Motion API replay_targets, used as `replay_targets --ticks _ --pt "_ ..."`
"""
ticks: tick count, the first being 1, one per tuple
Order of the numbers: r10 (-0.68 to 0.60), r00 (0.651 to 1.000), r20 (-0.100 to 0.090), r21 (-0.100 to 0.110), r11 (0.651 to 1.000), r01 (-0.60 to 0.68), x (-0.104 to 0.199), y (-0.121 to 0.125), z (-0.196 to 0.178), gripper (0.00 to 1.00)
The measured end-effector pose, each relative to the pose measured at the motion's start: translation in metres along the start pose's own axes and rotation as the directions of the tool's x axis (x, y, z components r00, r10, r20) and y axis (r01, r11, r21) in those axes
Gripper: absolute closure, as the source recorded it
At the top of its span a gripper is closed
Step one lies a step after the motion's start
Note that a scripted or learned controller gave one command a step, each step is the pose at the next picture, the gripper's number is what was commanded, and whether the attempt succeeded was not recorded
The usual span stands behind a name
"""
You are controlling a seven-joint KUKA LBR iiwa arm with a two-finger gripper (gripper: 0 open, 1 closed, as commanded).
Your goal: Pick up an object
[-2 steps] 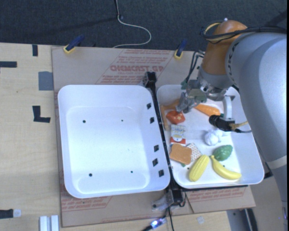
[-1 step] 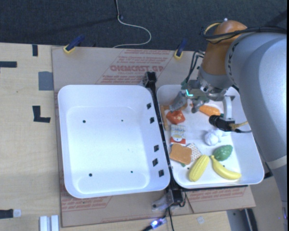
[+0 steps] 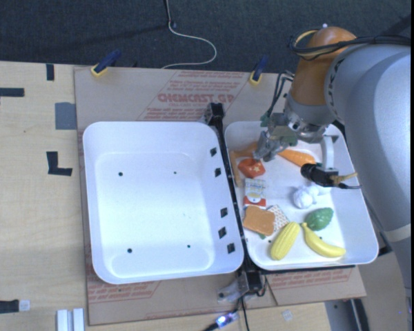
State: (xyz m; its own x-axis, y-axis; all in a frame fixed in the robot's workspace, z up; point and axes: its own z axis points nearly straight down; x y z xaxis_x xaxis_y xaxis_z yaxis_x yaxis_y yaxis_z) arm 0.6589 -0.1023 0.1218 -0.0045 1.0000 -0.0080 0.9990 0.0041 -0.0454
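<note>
Right bin (image 3: 346, 209), far-left corner: gripper (image 3: 265, 149) down low over a red toy tomato (image 3: 250, 167). Tomato is small, round, glossy red-orange, with something orange just behind it. Gripper tip meets the tomato's upper right edge in this view; contact unclear. Can't tell if the jaws are wide or narrow, or whether anything sits between them. Orange carrot (image 3: 297, 157) lies just right of the gripper. Nearer the front: toast slice (image 3: 259, 221), yellow corn cob (image 3: 285, 241), banana (image 3: 324, 244), green vegetable (image 3: 319, 218), small white item (image 3: 303, 198). Left bin (image 3: 152, 205) is alongside on the worktop (image 3: 27, 205).
</note>
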Motion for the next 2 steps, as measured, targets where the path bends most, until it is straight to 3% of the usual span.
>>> replay_targets --ticks 1,2 --pt "0.000 1.000 0.001 0.001 1.000 0.000 0.000 0.000 0.000 0.00" --pt "0.003 1.000 -0.002 -0.037 0.999 -0.003 0.002 0.010 0.039 0.00"
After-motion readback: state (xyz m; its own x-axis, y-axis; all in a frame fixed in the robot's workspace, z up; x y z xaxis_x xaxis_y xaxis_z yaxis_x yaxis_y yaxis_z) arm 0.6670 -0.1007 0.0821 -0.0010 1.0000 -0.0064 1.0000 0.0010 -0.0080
